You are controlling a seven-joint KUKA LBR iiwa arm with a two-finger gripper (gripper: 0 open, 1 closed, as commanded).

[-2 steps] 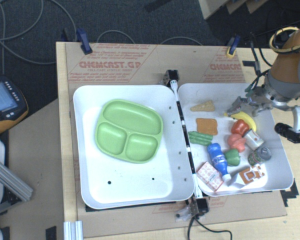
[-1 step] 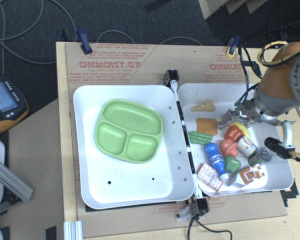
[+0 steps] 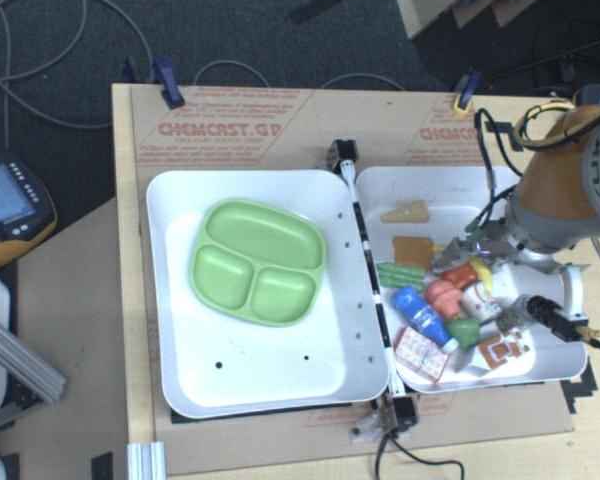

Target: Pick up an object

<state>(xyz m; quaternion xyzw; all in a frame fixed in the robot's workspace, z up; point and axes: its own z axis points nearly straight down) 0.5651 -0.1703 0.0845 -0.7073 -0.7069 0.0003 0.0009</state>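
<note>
Hand (image 3: 467,258) state unclear, over right bin's (image 3: 420,190) toys; left bin (image 3: 180,298) holds green tray (image 3: 258,261).

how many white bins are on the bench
2: the left bin holds a green divided plate; the right bin holds a pile of small objects, under the arm.

Left bin (image 3: 175,268): holds a green divided plate (image 3: 258,261). Right bin (image 3: 435,184): crowded with small objects, among them a blue bottle (image 3: 421,315). Gripper (image 3: 472,255) low above that pile, reaching from the right.
</note>
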